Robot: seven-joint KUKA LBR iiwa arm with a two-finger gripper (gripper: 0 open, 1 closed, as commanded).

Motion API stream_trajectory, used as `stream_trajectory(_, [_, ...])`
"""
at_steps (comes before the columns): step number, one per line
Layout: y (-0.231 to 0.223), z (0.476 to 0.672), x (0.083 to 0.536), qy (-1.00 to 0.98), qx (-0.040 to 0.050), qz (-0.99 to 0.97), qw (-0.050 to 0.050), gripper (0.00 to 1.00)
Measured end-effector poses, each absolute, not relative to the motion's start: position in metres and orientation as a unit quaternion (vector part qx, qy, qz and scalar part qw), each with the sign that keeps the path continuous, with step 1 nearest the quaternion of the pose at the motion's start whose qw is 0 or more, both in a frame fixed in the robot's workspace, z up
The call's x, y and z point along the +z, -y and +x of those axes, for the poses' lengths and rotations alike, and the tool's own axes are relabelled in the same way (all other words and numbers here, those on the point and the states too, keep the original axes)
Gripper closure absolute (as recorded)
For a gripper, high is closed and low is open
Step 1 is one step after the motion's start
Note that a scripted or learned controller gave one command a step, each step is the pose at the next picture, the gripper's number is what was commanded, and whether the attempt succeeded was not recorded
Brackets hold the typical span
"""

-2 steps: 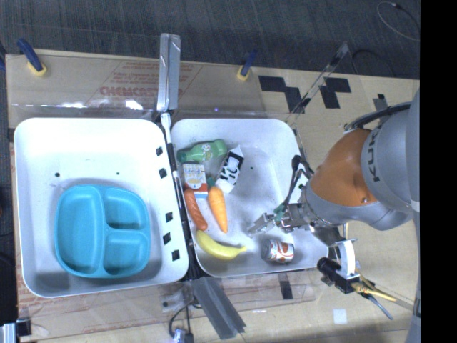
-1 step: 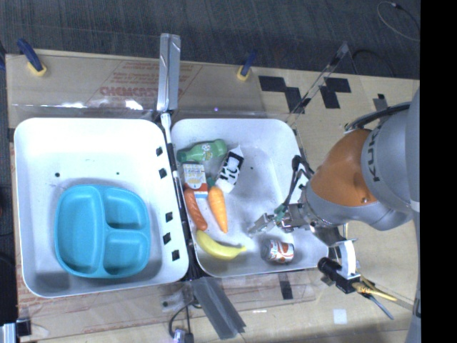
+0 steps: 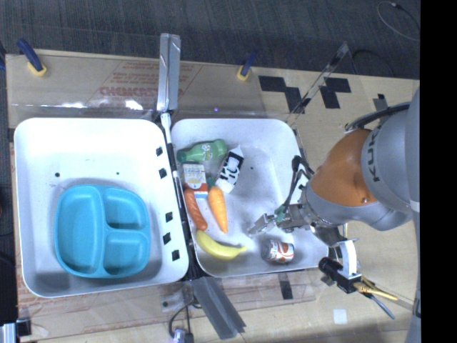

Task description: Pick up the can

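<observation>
The can is small, silver and red, and lies on its side near the front edge of the right bin. My gripper hangs just above and slightly left of the can, reaching in from the right below the orange band of the arm. Nothing shows held in it. The can lies apart from the other items, with the banana to its left.
The right bin also holds a carrot, a sausage, an orange carton, a green packet and a black-and-white carton. A blue divided tray lies in the left bin.
</observation>
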State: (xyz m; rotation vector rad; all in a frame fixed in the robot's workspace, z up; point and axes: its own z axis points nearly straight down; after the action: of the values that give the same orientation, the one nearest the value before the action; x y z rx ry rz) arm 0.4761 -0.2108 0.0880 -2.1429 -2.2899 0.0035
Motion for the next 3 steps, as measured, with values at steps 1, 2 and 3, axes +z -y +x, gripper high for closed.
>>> stream_trajectory(1, [0.211,0.476,0.088,0.738,0.001,-0.675,0.003,0.0])
stream_trajectory(2, [0.174,0.5,0.095,0.759,0.0014,-0.651,0.003,0.0])
stream_trajectory(3, [0.211,0.476,0.088,0.765,0.0008,-0.644,0.004,0.0])
